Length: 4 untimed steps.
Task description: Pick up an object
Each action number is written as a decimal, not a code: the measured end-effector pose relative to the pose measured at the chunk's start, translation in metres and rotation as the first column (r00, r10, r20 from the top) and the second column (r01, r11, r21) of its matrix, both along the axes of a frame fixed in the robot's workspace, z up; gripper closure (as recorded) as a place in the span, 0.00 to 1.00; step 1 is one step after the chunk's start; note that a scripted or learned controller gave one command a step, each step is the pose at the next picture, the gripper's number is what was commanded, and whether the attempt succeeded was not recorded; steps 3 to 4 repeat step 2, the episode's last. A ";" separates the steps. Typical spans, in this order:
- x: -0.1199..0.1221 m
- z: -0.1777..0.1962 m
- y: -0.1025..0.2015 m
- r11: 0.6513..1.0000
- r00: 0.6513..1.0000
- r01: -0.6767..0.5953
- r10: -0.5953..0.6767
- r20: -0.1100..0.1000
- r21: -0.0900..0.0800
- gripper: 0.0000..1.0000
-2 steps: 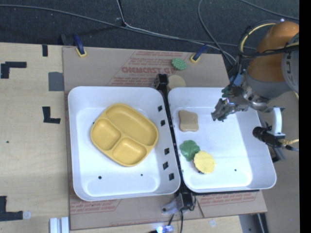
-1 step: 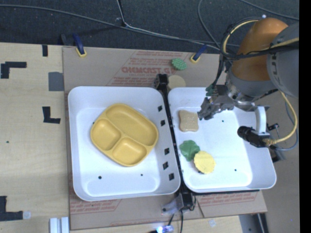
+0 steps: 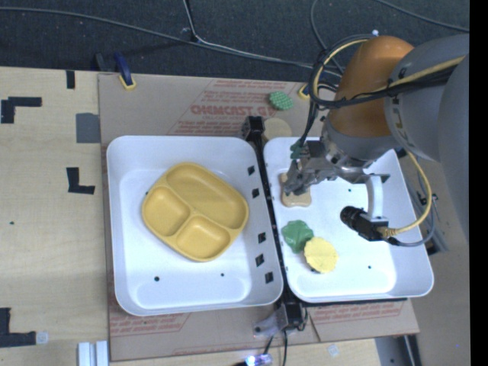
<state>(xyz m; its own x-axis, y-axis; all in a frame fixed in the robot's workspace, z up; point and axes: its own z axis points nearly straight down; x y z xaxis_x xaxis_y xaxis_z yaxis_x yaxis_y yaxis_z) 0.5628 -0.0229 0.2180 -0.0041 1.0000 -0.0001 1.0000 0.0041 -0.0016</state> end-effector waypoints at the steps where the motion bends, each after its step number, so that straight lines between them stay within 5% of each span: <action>1: 0.000 0.011 0.051 1.000 1.000 -0.002 0.002 0.001 0.001 1.00; 2: 0.003 0.000 0.104 1.000 1.000 -0.002 0.002 -0.001 0.000 1.00; 4: 0.003 0.000 0.104 1.000 1.000 -0.002 0.002 -0.001 0.000 1.00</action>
